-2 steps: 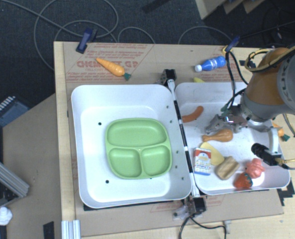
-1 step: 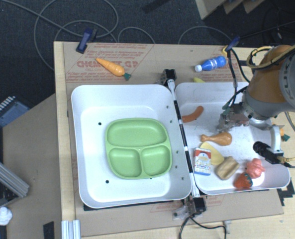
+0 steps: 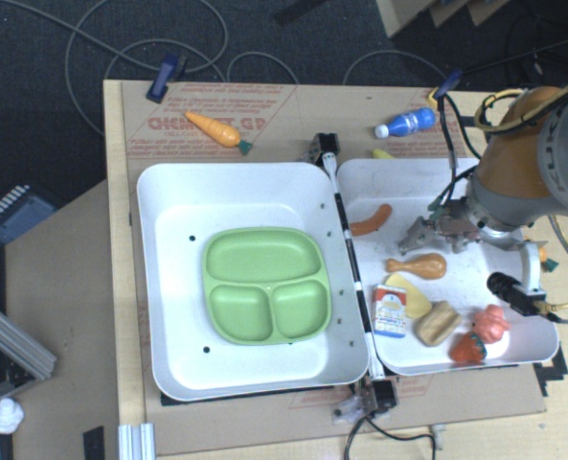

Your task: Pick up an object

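My gripper [image 3: 435, 239] hangs low over the right bin [image 3: 542, 351], near its upper middle. Its fingers are spread open with nothing between them. Just below it lies a tan drumstick [image 3: 420, 266]. An orange-brown sausage [image 3: 371, 220] lies to its left, near the bin's inner wall. Toward the front of the bin are a red and white carton [image 3: 390, 312], a yellow wedge [image 3: 417, 301], a tan bread roll [image 3: 437, 322], a red fruit [image 3: 467, 350] and a pink-red toy [image 3: 491, 322].
The left bin [image 3: 169, 218] holds a green divided plate [image 3: 264, 286]. On the bench behind the bins lie a toy carrot [image 3: 216, 129], a blue bottle [image 3: 406, 124] and a blue clip [image 3: 165, 78]. The arm's grey and orange body [image 3: 528, 166] overhangs the right bin's far right.
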Controlling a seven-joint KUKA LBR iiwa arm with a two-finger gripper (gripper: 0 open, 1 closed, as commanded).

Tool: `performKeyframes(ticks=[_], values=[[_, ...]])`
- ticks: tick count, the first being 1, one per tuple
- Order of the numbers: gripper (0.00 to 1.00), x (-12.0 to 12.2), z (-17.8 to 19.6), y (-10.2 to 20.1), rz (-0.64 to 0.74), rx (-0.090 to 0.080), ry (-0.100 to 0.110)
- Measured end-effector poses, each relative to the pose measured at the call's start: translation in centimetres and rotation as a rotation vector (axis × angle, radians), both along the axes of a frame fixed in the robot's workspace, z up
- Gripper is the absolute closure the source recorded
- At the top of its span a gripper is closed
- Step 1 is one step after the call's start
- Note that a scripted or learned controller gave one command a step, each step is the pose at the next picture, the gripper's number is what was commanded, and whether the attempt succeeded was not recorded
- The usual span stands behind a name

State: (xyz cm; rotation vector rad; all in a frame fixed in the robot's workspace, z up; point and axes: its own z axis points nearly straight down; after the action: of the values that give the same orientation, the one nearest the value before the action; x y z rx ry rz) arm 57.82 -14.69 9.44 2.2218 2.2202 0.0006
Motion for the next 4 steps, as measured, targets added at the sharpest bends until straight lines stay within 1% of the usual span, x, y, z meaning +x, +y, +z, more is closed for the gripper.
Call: performKeyframes(ticks=[1, 2, 3, 4], values=[[0.0, -4.5, -1.0, 2.8, 0.0, 0.001, 0.003], [1.0, -4.5, 0.0, 2.8, -0.001, 0.0, 0.0], [0.0, -4.5, 0.0, 2.8, -0.001, 0.0, 0.0], [0.0, -7.4, -1.0, 4.1, 0.0, 0.001, 0.003]])
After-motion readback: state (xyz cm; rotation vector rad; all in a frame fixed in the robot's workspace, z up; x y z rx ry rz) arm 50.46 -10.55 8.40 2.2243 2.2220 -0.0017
